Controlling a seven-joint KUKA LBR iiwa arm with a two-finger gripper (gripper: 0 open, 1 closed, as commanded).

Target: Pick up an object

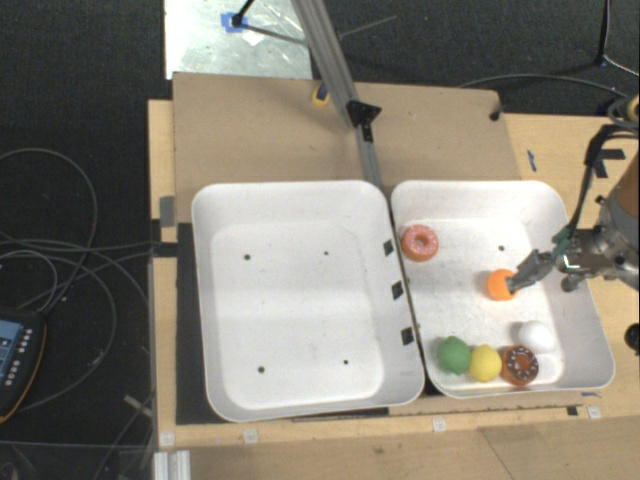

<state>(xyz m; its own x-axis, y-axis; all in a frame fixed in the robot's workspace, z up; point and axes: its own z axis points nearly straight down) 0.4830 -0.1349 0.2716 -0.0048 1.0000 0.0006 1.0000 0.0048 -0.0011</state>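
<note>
1. Camera view: the gripper [522,277] reaches in from the right over the right bin [470,200], its dark fingertips touching the orange ball [499,285]; whether they are spread or pinching it, I cannot tell.
2. The orange ball lies mid-bin, toward the right wall.
3. A pink-frosted donut [419,242] sits near the bin's left wall.
4. Along the front wall lie a green ball [454,354], a yellow ball [485,363], a chocolate donut [519,365], and just behind it a white ball [535,336].
5. The left bin [215,213] adjoins it.

The gripper [522,277] touches an orange ball [499,285] in the right bin [470,200].
</note>
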